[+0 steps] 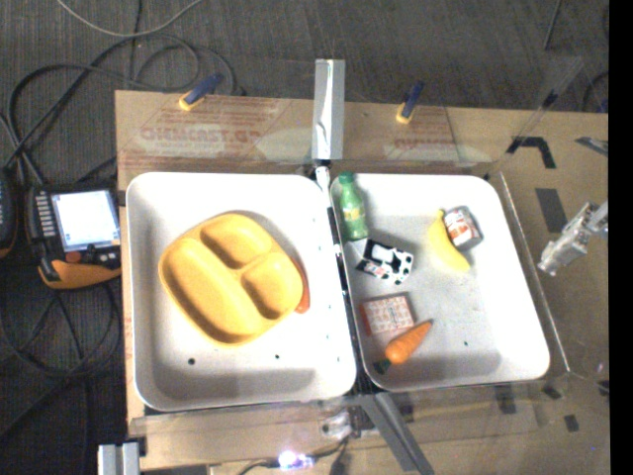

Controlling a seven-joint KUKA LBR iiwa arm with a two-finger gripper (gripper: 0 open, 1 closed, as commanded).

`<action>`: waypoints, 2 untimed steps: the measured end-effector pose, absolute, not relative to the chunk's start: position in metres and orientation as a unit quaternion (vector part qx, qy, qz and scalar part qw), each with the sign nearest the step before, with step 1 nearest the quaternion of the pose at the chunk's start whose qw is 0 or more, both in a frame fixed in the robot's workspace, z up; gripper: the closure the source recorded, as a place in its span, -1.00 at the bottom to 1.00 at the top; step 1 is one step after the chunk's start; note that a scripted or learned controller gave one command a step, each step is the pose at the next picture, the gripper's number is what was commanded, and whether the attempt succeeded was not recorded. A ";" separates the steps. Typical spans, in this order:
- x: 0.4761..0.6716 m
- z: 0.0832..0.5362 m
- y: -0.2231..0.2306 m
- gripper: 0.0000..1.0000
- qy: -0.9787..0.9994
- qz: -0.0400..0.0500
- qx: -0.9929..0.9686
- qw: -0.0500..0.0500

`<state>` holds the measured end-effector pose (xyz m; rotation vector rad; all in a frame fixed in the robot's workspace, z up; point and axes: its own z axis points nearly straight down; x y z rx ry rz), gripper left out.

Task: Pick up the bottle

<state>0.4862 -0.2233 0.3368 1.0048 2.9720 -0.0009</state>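
Observation:
The bottle (pixel 348 206) is small and green with a lighter label. It lies in the far left corner of the right bin (pixel 519 305), lengthwise against the wall shared with the left bin, its cap pointing away from me. Nothing touches or covers it. A black-and-white spotted toy (pixel 385 261) lies just in front of it, a short gap away.
In the right bin lie a yellow banana (pixel 447 248) with a small red-and-white can (pixel 461 228) against it, a pinkish flat packet (pixel 386 315) and an orange carrot (pixel 408 341). The left bin (pixel 148 216) holds a yellow divided plate (pixel 232 275) with an orange item (pixel 303 296) at its right edge.

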 end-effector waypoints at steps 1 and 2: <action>0.486 0.337 -0.223 -1.00 0.947 0.000 0.320 0.002; 0.576 0.291 -0.222 -1.00 0.936 0.000 0.351 0.001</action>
